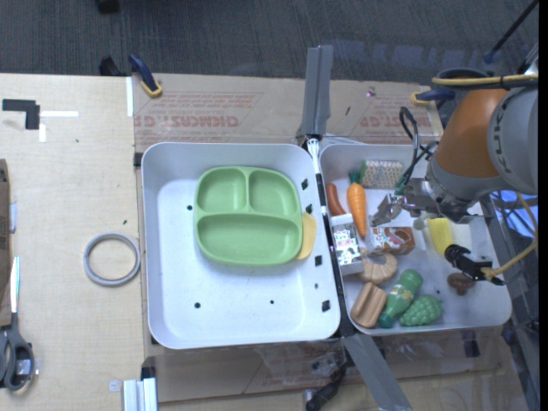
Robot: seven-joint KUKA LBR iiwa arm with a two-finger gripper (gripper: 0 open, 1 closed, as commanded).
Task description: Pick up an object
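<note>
The right bin (479, 315) holds several toy foods: an orange carrot (356, 205), a red sausage (335, 199), a brown-and-white piece (396, 240), a tan cookie-like piece (378, 269), a bread stick (367, 305), a green bottle (399, 296), a green bumpy piece (422, 310), a yellow block (440, 234) and a small card (344, 243). My gripper (390, 210) hangs low over the middle of this bin, just right of the carrot and above the brown-and-white piece. Nothing can be made out between its fingers.
The left bin (171, 315) contains a green divided plate (249, 214) with a yellow piece (306, 235) at its right edge. A roll of tape (111, 258) and scissors (15, 354) lie on the bench to the left. A metal divider (317, 92) stands between the bins.
</note>
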